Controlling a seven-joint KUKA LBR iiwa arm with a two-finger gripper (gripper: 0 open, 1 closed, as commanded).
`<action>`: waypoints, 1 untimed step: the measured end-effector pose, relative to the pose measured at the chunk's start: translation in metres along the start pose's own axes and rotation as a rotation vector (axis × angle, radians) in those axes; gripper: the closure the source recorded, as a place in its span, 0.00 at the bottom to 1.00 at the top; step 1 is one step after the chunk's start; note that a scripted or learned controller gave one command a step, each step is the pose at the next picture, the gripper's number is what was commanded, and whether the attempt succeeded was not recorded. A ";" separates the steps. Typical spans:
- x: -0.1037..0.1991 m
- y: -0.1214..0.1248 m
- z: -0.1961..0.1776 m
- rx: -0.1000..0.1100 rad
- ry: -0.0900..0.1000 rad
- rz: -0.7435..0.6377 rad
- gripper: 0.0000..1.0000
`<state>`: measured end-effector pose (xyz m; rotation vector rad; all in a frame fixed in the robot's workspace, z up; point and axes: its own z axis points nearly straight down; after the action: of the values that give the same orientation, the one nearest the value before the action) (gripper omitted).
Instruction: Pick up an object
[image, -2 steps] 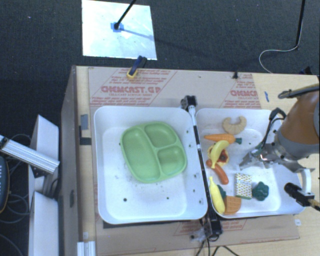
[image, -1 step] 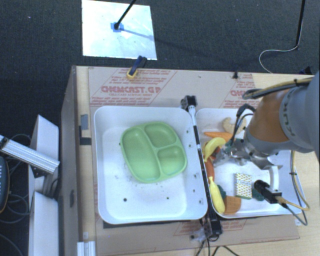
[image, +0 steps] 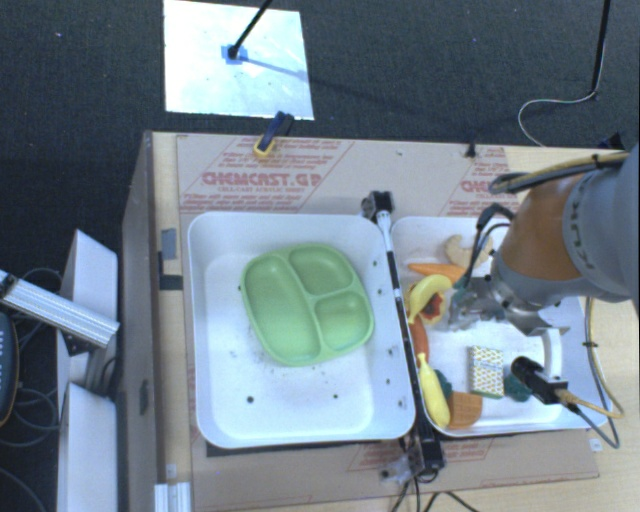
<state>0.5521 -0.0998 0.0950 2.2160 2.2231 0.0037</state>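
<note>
Camera view: the arm (image: 560, 240) reaches into the right bin (image: 575, 415), its gripper (image: 458, 306) low beside a yellow banana (image: 428, 293) and an orange carrot (image: 437, 269); grip state cannot be told. Left bin (image: 215, 330) holds a green divided plate (image: 306, 303); a checkered block (image: 486, 369) lies nearer the front.

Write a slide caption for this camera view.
Arm's gripper lowered among toys in the right bin; green tray in the left bin.

Green tray (image: 306, 304) in left bin (image: 215, 330), arm (image: 560, 245) over right bin (image: 578, 415)
</note>
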 end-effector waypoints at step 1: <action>0.000 0.000 0.000 0.000 0.000 0.000 0.00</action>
<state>0.5521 -0.0998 0.0949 2.2160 2.2230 0.0038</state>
